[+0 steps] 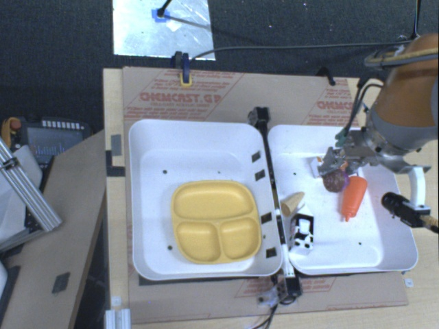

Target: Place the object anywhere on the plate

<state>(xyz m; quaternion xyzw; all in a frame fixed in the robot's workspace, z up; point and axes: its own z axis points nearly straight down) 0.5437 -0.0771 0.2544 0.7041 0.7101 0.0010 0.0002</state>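
Note:
A yellow three-compartment plate (215,221) lies in the left white bin (147,142). In the right bin (394,252), my gripper (334,168) hangs low over a dark reddish round object (335,180), touching or nearly touching its top. An orange carrot-shaped toy (352,197) lies just right of that object, tilted. A tan wedge-shaped piece (293,201) rests near the bin's left wall. A black-and-white patterned item (302,232) sits below it.
The divider between the two bins (269,184) runs down the middle with dark clips along it. The arm's orange and grey body (410,94) looms over the right bin's far right corner. A black handle-like part (405,210) juts over the right rim.

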